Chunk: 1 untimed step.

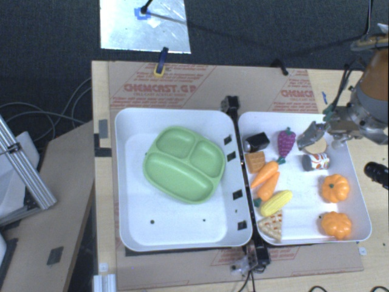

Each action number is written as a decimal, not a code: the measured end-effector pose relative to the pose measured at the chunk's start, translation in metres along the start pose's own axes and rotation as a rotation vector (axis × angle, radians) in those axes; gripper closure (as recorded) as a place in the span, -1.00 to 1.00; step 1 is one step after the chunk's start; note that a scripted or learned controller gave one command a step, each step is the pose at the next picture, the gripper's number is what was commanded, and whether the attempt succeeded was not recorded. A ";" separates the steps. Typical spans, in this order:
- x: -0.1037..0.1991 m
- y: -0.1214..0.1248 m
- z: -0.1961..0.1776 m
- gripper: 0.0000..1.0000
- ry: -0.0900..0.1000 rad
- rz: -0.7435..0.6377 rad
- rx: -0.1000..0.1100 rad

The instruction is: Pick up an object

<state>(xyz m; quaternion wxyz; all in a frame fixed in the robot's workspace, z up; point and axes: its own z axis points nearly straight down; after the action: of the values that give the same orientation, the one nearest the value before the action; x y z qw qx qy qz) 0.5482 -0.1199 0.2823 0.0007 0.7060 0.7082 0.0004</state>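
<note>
The right bin (358,224) holds several toy foods: purple grapes (286,141), a black block (256,141), an orange waffle square (255,161), two carrots (265,176), a corn cob (275,201), a pizza slice (271,225), and two orange pumpkins (335,188) (336,224). A small white and red can (316,161) lies near the bin's upper right. My gripper (321,135) hangs over that corner, just above the can and to the right of the grapes. A tan patch shows under it; I cannot make out what it is.
The left bin (134,224) holds a green divided plate (184,163). A black divider with clips (238,163) runs between the bins. A silver sheet (144,17) lies on the dark floor beyond the bench. Cables trail at the left and top right.
</note>
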 end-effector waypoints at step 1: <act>-0.004 -0.003 0.060 -1.00 0.001 0.002 0.001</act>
<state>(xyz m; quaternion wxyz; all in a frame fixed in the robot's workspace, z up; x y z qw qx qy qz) 0.5453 -0.1239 0.2228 -0.0001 0.7067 0.7075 0.0002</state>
